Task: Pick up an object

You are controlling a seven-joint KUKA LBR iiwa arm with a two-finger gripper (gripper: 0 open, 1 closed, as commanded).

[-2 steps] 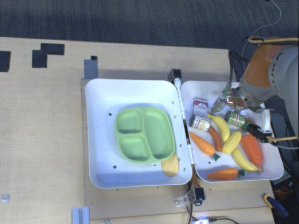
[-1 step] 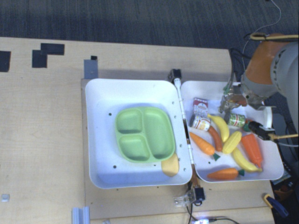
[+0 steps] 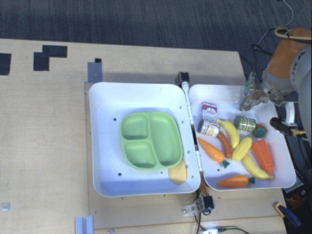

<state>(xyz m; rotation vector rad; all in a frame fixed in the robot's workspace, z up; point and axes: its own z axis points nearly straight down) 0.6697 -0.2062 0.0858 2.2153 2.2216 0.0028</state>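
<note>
Hovering over the right bin's (image 3: pixel 280 182) far right corner, the gripper (image 3: pixel 251 100) carries nothing visible; finger spread cannot be judged from here. Below and left of it lies a green-labelled can (image 3: pixel 245 124), with bananas (image 3: pixel 230 132), carrots (image 3: pixel 211 150) and a small red carton (image 3: pixel 209 112) scattered nearby. Left bin (image 3: pixel 105 145): 1 green divided tray (image 3: pixel 151 139), a yellow piece (image 3: pixel 178 172) touching its near corner.
</note>
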